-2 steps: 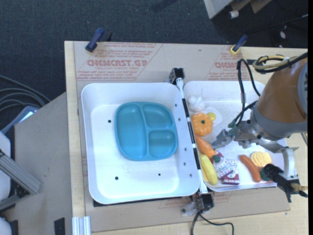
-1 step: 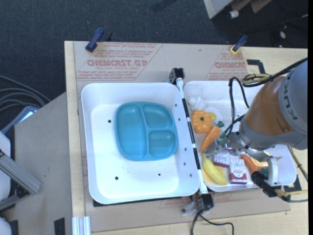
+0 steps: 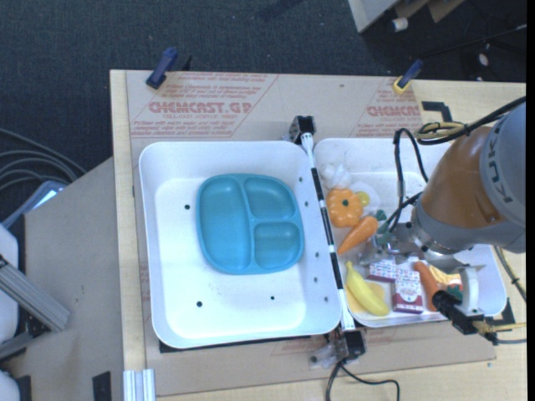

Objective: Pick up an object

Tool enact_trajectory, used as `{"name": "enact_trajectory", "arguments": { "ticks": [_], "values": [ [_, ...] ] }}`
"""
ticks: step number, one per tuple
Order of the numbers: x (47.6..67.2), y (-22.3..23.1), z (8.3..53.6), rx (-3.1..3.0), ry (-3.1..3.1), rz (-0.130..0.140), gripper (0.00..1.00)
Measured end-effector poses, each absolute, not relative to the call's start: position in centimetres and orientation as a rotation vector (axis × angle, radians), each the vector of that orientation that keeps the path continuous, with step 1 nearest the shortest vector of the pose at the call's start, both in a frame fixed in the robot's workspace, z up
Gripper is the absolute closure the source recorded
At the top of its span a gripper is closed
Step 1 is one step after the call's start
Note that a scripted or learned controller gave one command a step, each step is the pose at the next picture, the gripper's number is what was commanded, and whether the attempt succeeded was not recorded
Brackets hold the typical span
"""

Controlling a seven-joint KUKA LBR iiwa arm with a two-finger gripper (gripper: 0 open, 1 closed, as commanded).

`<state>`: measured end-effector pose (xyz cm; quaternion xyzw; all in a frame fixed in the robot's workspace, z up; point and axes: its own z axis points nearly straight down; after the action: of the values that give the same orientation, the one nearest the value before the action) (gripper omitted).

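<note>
Here, the left bin (image 3: 167, 249) holds a blue divided plate (image 3: 249, 223) lying flat near its middle. In the right bin (image 3: 351, 150), an orange pumpkin-like toy (image 3: 344, 206) sits beside a carrot (image 3: 358, 233), with a banana (image 3: 366, 289) and a small printed box (image 3: 398, 282) nearer. The claw (image 3: 399, 245) hangs low over these things, just right of the carrot; whether it is spread or pinching, I cannot tell.
</note>
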<state>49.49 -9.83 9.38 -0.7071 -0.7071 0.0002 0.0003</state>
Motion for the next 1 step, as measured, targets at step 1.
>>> {"name": "enact_trajectory", "arguments": {
  "ticks": [1],
  "values": [
    [47.92,-2.66,18.44,-2.219,-2.222,0.000,1.00]
  ]
}}
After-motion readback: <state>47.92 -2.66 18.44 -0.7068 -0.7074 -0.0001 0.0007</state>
